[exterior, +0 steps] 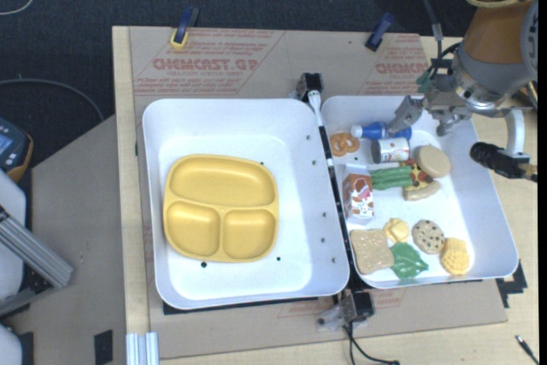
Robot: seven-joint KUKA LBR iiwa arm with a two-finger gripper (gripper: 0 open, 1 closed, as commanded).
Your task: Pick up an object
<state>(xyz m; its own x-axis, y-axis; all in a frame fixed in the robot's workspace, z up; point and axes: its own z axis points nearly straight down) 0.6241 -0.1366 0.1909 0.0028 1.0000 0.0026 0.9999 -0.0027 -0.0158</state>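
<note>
Seemingly gripper (408, 117) hovers just above blue bottle (373, 132) (right bin)

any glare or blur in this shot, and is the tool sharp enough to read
Camera view: even, soft lighting, mild sheen on the yellow tray, no harsh glare on the white bins; small toy foods are slightly soft; the tool is small and blurry.

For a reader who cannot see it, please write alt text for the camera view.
A grey robot arm's gripper hangs over the right bin, above a blue bottle among toy foods. The left bin holds a yellow divided tray.
</note>
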